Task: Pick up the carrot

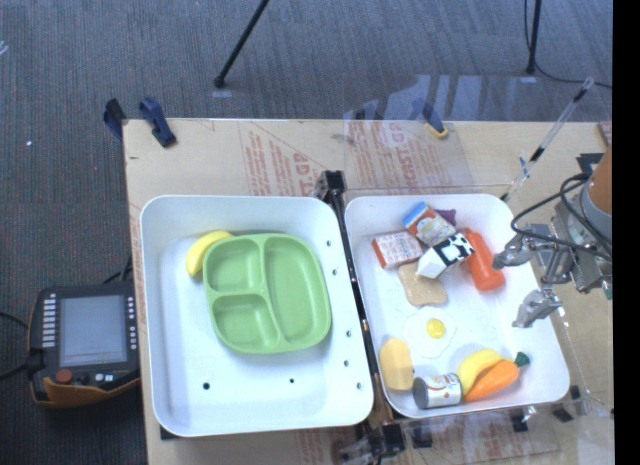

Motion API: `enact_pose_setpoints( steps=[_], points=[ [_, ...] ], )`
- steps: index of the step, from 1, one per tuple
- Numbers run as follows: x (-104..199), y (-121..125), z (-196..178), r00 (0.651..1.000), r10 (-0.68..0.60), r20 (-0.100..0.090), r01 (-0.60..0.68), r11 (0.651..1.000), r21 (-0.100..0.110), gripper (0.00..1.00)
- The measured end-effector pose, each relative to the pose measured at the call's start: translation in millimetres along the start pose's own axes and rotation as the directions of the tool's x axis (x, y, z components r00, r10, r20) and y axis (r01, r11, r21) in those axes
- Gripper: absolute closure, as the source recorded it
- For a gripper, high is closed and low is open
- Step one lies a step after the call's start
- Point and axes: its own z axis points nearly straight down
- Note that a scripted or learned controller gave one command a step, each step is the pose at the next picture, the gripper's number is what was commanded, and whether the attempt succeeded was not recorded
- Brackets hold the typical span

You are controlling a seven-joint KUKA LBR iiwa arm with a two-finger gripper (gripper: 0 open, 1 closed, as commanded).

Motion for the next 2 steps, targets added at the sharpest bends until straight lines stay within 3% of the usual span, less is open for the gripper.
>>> enact_pose_setpoints(
  steps=[1,2],
  points=[
    [26,-2,104,0.942,-0.336,-0.003,0.336,0.942,-0.004,0.00],
    [31,-1,127,0.877,-0.479,0.027,0.479,0.878,0.011,0.00]
  ],
)
